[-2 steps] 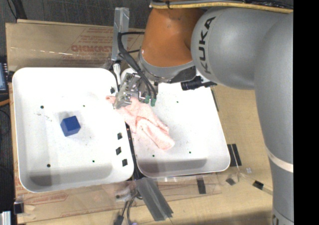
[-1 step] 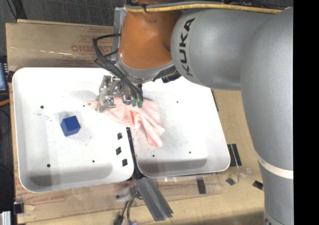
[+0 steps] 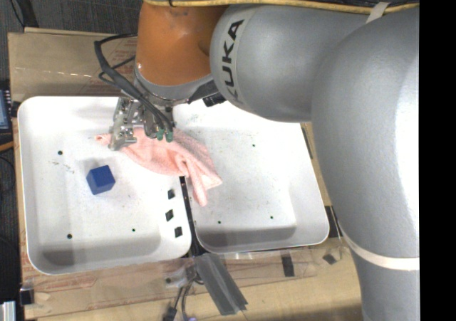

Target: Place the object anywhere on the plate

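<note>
The gripper [image 3: 142, 129] meets a pink cloth [image 3: 174, 158] draped across the bins' shared rim, its grasp indiscernible; the limp fabric could snag there.

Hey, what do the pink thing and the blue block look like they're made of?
The pink thing looks like soft cloth, matte: it lies crumpled in folds and drapes over the divide between the two bins. The blue block looks rigid, maybe plastic, foam or painted wood: flat faces, clean edges, even colour, little gloss. The view does not settle which.
</note>
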